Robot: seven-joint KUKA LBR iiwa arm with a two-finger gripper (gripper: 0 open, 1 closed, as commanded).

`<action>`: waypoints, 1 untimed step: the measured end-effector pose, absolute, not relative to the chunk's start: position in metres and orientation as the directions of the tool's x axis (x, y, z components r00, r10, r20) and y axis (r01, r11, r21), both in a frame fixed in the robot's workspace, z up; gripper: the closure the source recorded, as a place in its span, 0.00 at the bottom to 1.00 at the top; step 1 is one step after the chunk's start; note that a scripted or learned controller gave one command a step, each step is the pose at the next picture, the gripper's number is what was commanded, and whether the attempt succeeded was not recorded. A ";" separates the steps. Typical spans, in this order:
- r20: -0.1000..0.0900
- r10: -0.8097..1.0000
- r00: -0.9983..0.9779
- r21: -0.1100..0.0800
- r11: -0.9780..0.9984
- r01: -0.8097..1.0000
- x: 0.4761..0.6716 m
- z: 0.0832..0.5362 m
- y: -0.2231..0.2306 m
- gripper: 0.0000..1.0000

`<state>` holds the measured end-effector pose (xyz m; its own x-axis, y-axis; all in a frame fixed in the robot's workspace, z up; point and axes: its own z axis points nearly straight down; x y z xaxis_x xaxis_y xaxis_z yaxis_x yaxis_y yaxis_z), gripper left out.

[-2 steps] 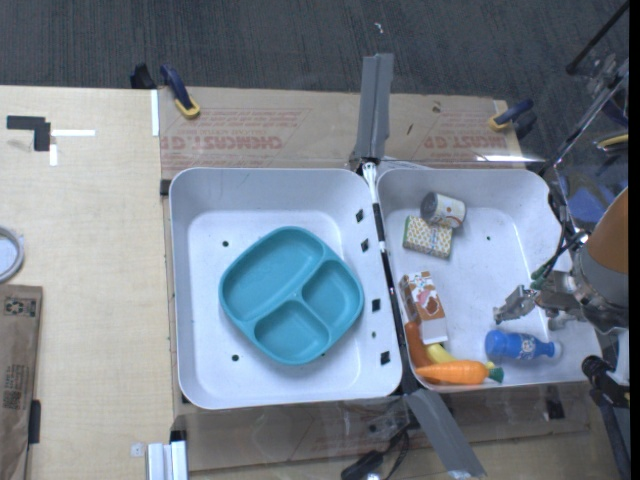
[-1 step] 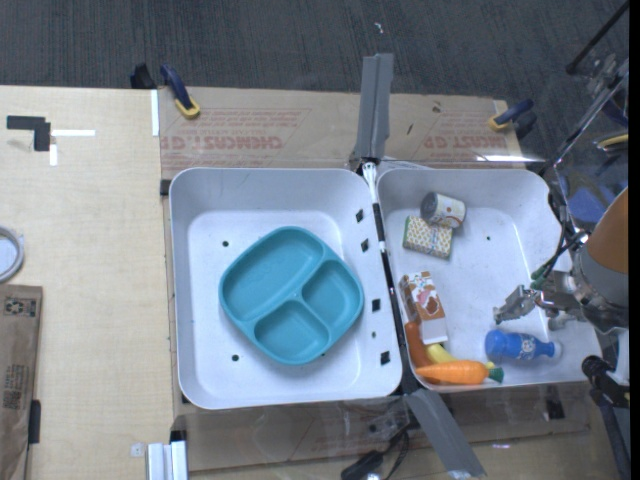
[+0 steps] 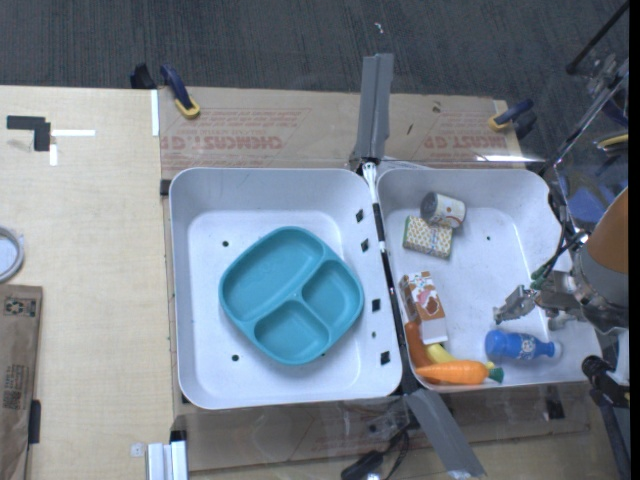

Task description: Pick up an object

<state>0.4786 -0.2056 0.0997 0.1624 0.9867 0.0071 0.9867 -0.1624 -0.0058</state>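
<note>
The claw (image 3: 522,303) hung over the right part of the right bin (image 3: 470,183), its metal tips pointing left, just above and beside the blue bottle (image 3: 517,346) that lay on its side near the bin's near-right corner. Whether the claw was open or closed could not be told from this slanted look down; nothing showed between its tips, so no object appeared to be held.

The other things in the right bin lay untouched on its floor: an orange carrot-like toy (image 3: 455,372) at the near edge with a yellow piece (image 3: 437,353) beside it, a small picture box (image 3: 424,297) toward the left wall, a patterned sponge-like block (image 3: 429,236) farther back, and a small can (image 3: 443,209) at the far side. The left bin (image 3: 190,268) carried a teal divided plate (image 3: 291,294).

Judged from this, the pick had not been made. The arm seemed to be at the approach, with the bottle as the likeliest target; descending, closing on something, and lifting it clear all remained.
</note>
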 end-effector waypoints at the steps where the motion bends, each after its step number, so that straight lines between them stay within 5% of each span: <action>1: 0.000 0.902 0.432 -0.004 -0.432 0.902 0.477 0.091 -0.177 0.00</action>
